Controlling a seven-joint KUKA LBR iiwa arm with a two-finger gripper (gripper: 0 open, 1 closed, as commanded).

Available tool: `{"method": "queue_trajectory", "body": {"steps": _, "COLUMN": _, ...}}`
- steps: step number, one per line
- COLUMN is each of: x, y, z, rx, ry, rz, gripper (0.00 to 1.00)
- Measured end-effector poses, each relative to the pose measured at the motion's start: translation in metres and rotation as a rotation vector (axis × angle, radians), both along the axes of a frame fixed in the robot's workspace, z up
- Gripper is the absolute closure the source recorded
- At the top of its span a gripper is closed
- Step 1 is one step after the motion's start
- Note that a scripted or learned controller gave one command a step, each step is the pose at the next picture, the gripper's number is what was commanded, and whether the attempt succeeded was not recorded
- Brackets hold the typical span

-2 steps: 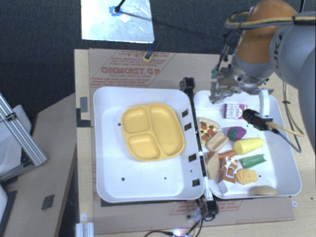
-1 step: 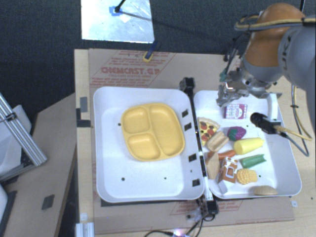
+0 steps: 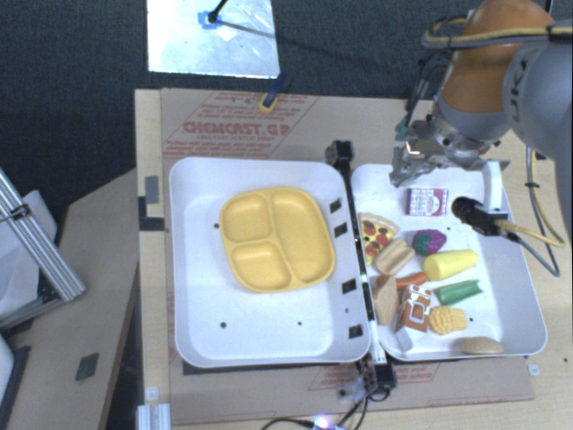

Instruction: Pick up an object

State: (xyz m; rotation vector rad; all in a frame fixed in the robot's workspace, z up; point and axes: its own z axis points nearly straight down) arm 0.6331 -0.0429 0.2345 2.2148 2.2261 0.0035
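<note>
Gripper (image 3: pixel 407 161): upper right of frame, over right bin (image 3: pixel 534 303); fingers – can't tell.
Carton (image 3: pixel 426 202): just below gripper, long axis left-right.

Toy foods (image 3: pixel 421 280) lie clustered, many touching, in the right bin (image 3: pixel 528 316).

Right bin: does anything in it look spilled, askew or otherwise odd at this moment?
Nothing looks spilled or damaged. The toy foods lie heaped against the right bin's left side: pizza slice, corn and green pepper among them. The yellow tray sits slightly rotated in the left bin.
</note>
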Motion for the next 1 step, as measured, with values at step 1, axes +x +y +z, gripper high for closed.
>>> {"method": "queue_trajectory", "body": {"steps": 1, "x": 0.0046, "y": -0.0021, "z": -0.0206, "rx": -0.001, "ry": 0.002, "rz": -0.003, "gripper": 1.0}}
